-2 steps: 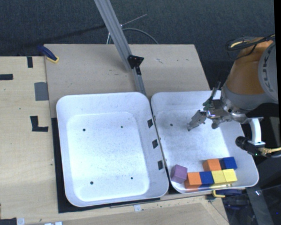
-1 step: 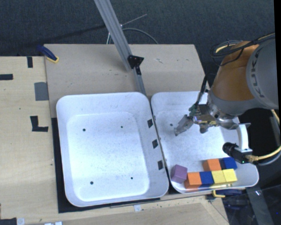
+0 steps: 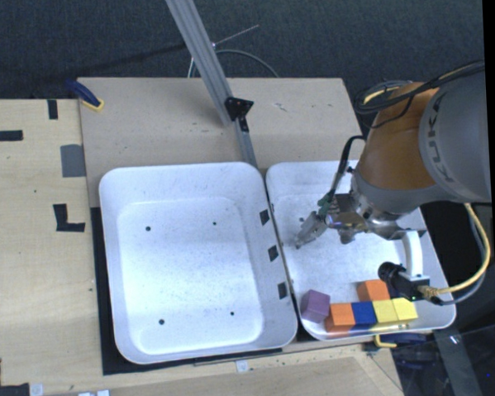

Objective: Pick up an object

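The arm (image 3: pixel 402 156) is reaching in from the right and is holding the gripper (image 3: pixel 305 231) over the right bin (image 3: pixel 312 175), in its middle part and towards the wall shared with the left bin (image 3: pixel 183 238). The gripper is pointing leftward across the bin floor. Whether it is released or clenched cannot be told from this slanted view, so no grasp is being recorded. The candidate objects are all lying along the near edge of the right bin. A purple block (image 3: pixel 316 303) is sitting at the left end, just beside an orange block (image 3: pixel 342 315). After that, a blue block (image 3: pixel 364 313) and a yellow block (image 3: pixel 386 312) are running on in a touching row, with what looks like a further yellow piece at the far end. A second orange block (image 3: pixel 372 291) is sitting just behind the row. Every one of these is resting on the bin floor, apart from the gripper, with bare white floor lying between them. In my judgement the task is sitting at an early stage, with nothing lifted and no object selected by contact. What is left is the whole of the pick: travelling toward the near edge, descending onto one block, closing on it and raising it clear. The purple block is looking the easiest target, as three of its sides are standing free. The row blocks are pressing against one another, leaving little room for a clean grip.
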Robot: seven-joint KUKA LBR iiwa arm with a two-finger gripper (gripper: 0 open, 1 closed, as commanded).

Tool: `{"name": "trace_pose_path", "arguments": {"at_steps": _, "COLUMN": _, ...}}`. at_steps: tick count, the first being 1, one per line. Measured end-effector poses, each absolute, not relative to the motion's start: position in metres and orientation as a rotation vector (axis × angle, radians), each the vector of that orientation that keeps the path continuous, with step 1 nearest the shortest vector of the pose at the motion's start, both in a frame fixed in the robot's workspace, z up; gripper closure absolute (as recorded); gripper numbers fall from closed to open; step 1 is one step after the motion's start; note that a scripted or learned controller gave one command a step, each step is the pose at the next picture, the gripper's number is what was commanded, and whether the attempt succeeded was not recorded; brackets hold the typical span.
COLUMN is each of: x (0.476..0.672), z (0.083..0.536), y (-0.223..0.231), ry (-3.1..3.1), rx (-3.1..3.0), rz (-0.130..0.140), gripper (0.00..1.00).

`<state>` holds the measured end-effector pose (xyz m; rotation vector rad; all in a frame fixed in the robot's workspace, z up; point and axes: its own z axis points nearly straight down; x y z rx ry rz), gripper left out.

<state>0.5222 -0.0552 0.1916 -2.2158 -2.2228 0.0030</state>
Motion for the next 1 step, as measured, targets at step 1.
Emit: {"name": "trace_pose_path", "arguments": {"at_steps": 1, "x": 0.5856, "z": 0.1175, "y": -0.1030, "ry": -2.219, "rx": -2.222, "rz": 0.007, "gripper": 0.00}}
